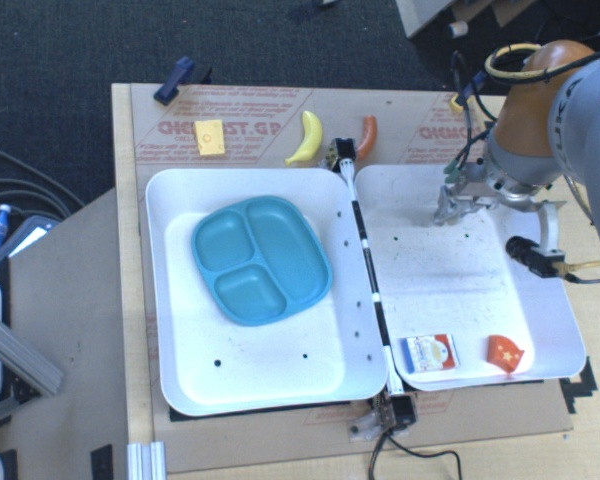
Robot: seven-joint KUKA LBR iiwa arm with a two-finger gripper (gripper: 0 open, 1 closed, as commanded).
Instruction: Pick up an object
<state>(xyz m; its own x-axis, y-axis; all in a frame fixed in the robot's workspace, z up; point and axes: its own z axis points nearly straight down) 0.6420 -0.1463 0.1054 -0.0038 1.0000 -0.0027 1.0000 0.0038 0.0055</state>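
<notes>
Far left edge: dark cables on the floor, a blue-capped item beside them. Bench's far strip, left to right: blue clip (175,80) at the far left corner, yellow tag (209,138), banana (306,138), orange sausage-like piece (366,137) just right of it, all outside the bins

Left bin (170,298): blue tray (261,258) with three compartments, lying flat, slightly skewed, roughly centred. Bare white floor around it

Black divider with a small clamp at its far end between the two bins

Right bin (550,298): white card (428,353) with red and blue print in the near left corner, red block (505,352) just right of it, the two apart, not touching. Both well clear of the arm, open floor between them and it

Gripper (454,208) sits over the far part of the right bin, pointing down, close to the floor; cannot tell how far its fingers are open at this size, nothing visible between them. Grey arm with orange band comes in from the far right; a black fitting and cables hang off it over the bin's right rim
</notes>
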